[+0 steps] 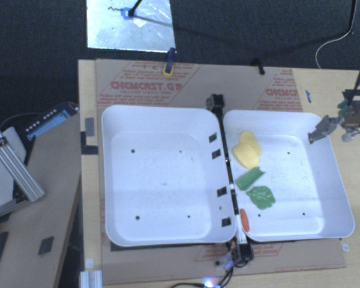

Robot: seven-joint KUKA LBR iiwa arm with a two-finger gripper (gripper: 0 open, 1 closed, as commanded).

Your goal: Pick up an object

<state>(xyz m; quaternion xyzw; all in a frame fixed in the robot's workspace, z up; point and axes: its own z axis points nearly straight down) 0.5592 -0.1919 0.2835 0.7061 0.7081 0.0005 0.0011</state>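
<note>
From my station I see the gripper [321,129] hanging at the right bin's [324,218] far right corner, just over its rim, with the grey wrist behind it running off the view's right edge; whether its fingers are apart or together I cannot tell, they are too small and blurred, and I see nothing between them. Every object lies well apart from it, toward the right bin's left side; the yellow piece [246,149] lies nearest that bin's far left corner, close to its left wall; the long green piece [249,178] lies just on the near side of it, slanted, its upper end almost touching the yellow; the green leaf-shaped piece [261,196] lies just beyond that, toward the bin's middle and nearer me. A small orange-red piece [244,220] rests at the right bin's near left corner, against the black divider strip [225,161] where the two bins meet. The left bin [117,179] stands flush against the right bin's left wall; both rest on a cardboard sheet [186,80] with red print, and a yellow-and-blue clamp [168,63] grips that sheet's far edge, well away from the right bin.
</note>
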